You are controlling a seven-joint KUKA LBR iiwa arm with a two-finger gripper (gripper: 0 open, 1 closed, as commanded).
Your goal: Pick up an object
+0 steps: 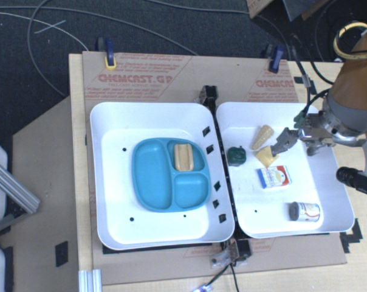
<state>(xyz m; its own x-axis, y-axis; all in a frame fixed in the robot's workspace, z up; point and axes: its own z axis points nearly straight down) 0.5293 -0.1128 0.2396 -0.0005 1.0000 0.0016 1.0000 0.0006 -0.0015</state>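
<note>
We cannot tell our claw's [285, 142] state beside the pale yellow wedge-shaped block [266, 157], so we should centre over it before descending.

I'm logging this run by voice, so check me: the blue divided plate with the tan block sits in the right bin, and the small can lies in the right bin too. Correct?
Not quite. The camera view shows the blue divided plate, with the tan block in one compartment, in the left bin. The small can does lie in the right bin.
</note>
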